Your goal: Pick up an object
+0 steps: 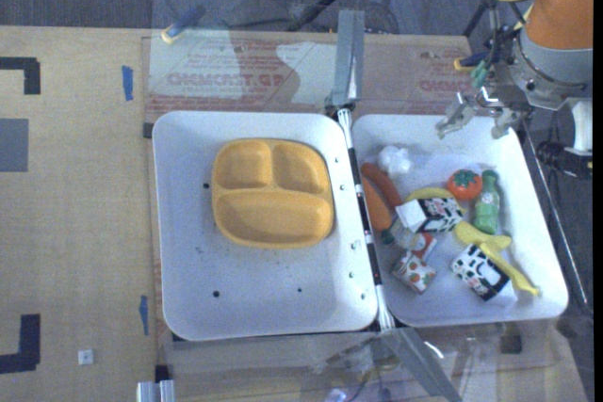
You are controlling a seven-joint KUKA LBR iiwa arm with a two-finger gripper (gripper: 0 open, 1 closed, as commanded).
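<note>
Hand (pixel 478 115) over far edge of right bin (pixel 546 245), fingers spread, gripping nothing.
Toys lay heaped in that bin: tomato (pixel 464 184), green bottle (pixel 487 203), bananas partly buried. Arm cut off at frame edge.

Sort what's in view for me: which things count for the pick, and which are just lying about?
For the pick:
- pincer, above the right bin's far edge
- tomato
- green bottle
- bananas
- carrot
- cow-print box

Lying about:
- yellow divided plate in the left bin
- blue tape on the bench
</note>
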